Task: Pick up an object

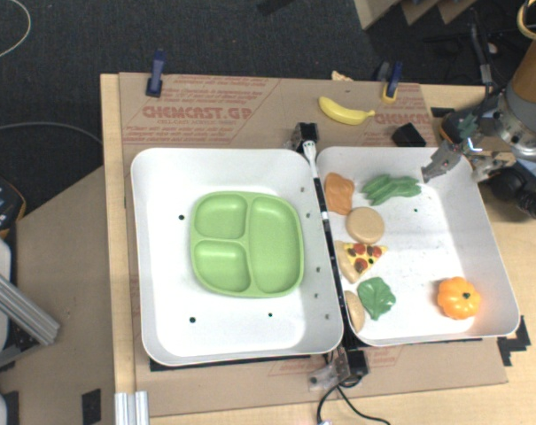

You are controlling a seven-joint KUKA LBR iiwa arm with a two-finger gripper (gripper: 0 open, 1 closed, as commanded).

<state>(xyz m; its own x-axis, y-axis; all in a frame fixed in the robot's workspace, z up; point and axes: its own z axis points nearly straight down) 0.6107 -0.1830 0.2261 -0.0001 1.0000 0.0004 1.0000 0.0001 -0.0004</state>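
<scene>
The right bin holds several toy foods. An orange-brown piece and a green leafy piece lie near its far side. Below them are a round tan bun and a pizza slice. A second green piece and a beige piece lie by the near left corner, and an orange pumpkin sits near right. My gripper hangs over the bin's far right corner, just right of the green leafy piece, with nothing seen in it.
The left bin holds a green divided plate. A yellow banana lies on the board behind the right bin, next to a small black block. Blue clamps hold the board's far edge.
</scene>
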